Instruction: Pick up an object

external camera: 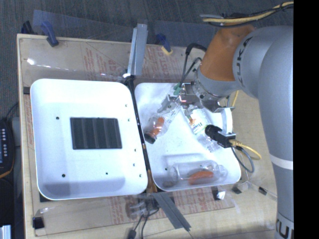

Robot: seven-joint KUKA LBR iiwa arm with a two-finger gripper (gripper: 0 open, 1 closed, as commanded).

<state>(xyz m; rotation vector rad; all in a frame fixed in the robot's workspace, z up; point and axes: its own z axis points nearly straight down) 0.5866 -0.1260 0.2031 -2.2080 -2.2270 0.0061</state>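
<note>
Camera view: your hand (187, 99) hangs over the right bin (164, 183); grip unreadable, so centre on the orange-tipped object (155, 128) first.

- Dark grey carpeted floor (99, 4) lies beyond the far edge of the tabletop (75, 54) — a pale wooden board under a clear sheet printed with faint red lettering.
- Blue clamps (50, 34) grip that far edge.
- Even, soft light — no hard shadows.

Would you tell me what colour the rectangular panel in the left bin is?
Dark grey, nearly black, with lengthwise ribs; the panel shows in the camera view.
</note>
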